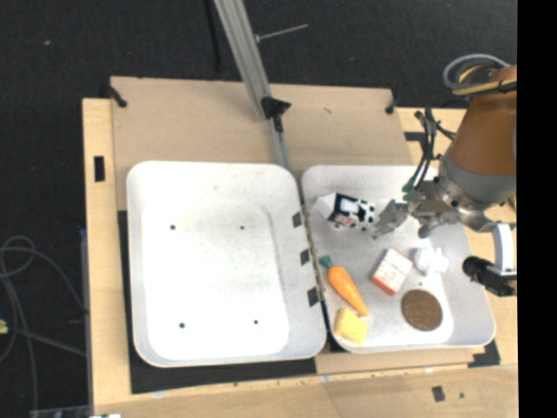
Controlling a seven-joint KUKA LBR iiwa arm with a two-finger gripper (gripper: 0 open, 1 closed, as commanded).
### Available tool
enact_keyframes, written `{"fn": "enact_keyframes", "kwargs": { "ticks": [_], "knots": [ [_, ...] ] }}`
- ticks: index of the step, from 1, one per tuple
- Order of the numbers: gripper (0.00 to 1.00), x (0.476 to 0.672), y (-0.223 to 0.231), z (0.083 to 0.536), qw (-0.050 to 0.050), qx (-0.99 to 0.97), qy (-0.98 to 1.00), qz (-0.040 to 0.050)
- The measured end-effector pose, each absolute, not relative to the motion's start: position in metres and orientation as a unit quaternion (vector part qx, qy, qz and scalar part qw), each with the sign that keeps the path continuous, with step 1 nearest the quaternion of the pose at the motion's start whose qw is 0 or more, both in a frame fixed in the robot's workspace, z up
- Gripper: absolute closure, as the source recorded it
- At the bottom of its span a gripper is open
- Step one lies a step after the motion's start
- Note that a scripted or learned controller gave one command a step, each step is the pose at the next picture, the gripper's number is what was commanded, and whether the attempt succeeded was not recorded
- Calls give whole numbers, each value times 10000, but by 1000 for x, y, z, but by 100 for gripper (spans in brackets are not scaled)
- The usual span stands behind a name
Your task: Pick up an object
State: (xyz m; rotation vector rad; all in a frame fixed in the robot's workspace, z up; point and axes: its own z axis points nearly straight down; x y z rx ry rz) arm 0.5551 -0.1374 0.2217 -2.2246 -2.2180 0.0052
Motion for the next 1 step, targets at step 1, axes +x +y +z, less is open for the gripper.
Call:
{"fn": "enact_keyframes", "kwargs": {
  "ticks": [1],
  "knots": [
    [0,547,-142,176,7,-7080,-7062,19]
  ]
}}
